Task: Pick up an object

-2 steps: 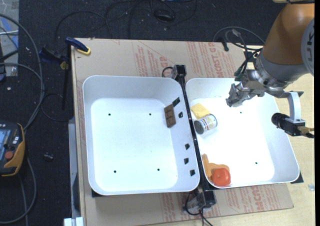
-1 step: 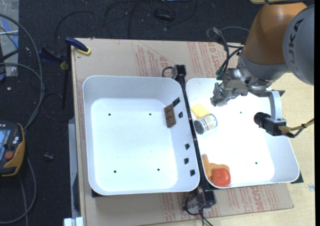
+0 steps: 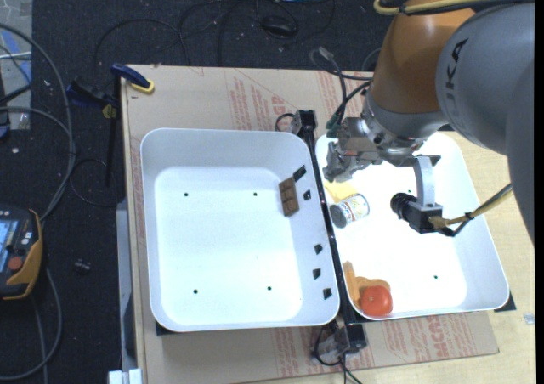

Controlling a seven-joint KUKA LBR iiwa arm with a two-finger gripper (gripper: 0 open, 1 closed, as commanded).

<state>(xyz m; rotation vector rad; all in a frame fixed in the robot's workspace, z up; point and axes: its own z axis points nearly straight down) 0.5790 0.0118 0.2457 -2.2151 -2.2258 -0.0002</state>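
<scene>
My gripper hangs over the far left corner of the right bin, under the arm's orange band and grey wrist. Just below it, close to the bin's left wall, a small white jar with a yellow label lies on its side. A red tomato-like ball rests in the near left corner of the same bin, touching an orange piece. In the left bin, a brown block leans against the right wall with a small dark piece above it.
A black fitting on a white bracket hangs from the wrist over the middle of the right bin. The divider between the bins carries black clips. Cables and a blue-yellow clamp lie beyond the bench's far edge.
</scene>
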